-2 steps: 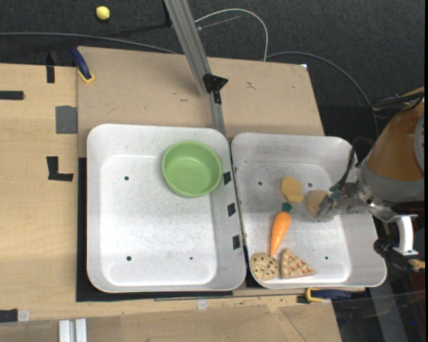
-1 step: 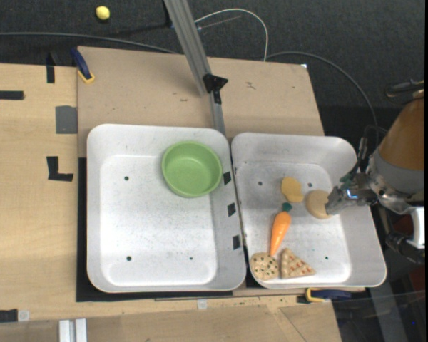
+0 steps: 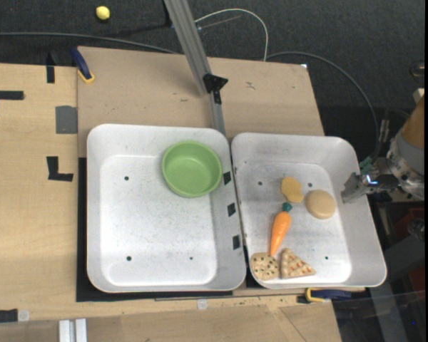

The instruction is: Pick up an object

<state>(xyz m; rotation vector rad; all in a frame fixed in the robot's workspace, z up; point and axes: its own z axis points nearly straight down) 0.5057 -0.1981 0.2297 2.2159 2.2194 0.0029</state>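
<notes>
Arm [image 3: 414, 137]: largely cut off by the right edge. Gripper [image 3: 357, 185]: small, dark, blurred at right bin [image 3: 342, 148] rim.

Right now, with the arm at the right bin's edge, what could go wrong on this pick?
1. The gripper sits at the right bin's rim; a descent here may strike the wall.
2. The carrot, cracker and pizza slice crowd together, so a grasp may nudge neighbours.
3. The round bun could roll away.

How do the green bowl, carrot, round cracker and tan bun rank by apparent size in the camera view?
Largest to smallest:
1. green bowl
2. carrot, long but thin
3. tan bun and round cracker, which look too alike in size to rank.
</notes>
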